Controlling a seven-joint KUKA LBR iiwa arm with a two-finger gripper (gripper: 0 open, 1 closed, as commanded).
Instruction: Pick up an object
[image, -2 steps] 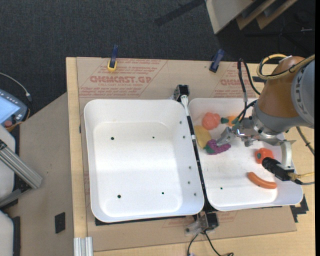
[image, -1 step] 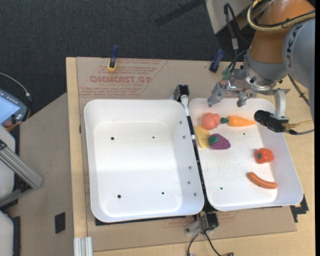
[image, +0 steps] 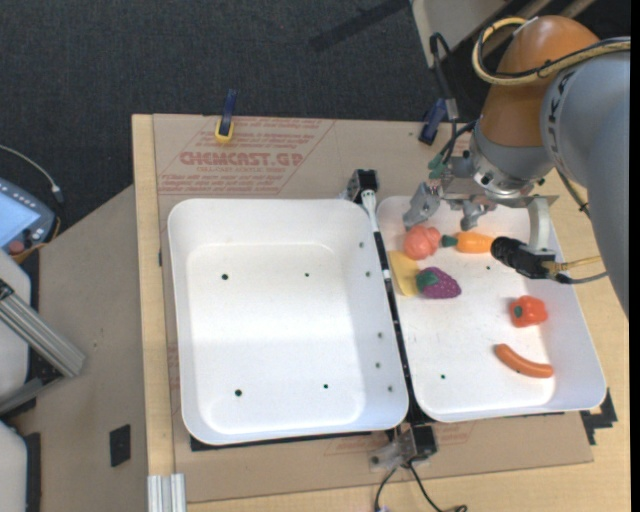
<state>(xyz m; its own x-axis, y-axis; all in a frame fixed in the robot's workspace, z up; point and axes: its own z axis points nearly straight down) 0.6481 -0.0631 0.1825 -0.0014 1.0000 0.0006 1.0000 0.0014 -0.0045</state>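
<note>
Two shallow white bins are seen side by side on a brown cardboard sheet (image: 250, 155); the left bin (image: 200, 300) and the right bin (image: 560, 385) meet along a dark seam. The grey arm with its orange band (image: 535, 75) is brought in from the right and is held over the far end of the right bin. The gripper (image: 446, 207) is pointed downward, and its two fingers (image: 422, 205) are spread apart, with a clear gap seen between them; nothing is held in that gap. The gripper is poised just above and beyond a pink-orange rounded toy fruit (image: 422, 241), with a small carrot (image: 474, 241) lying just right of that fruit; whether a fingertip touches either one cannot be told from this angle. A purple grape bunch (image: 438, 283) is found nearer, resting partly on a pale yellow piece (image: 402, 270) beside the seam. Further right, a red-orange pepper (image: 528, 311) is placed well apart from the gripper, and an orange sausage-shaped piece (image: 522, 361) lies nearer still. A black cable fitting (image: 520, 257) is seen just right of the carrot. A yellow and blue clamp (image: 227, 117) is fixed at the far edge of the cardboard.
</note>
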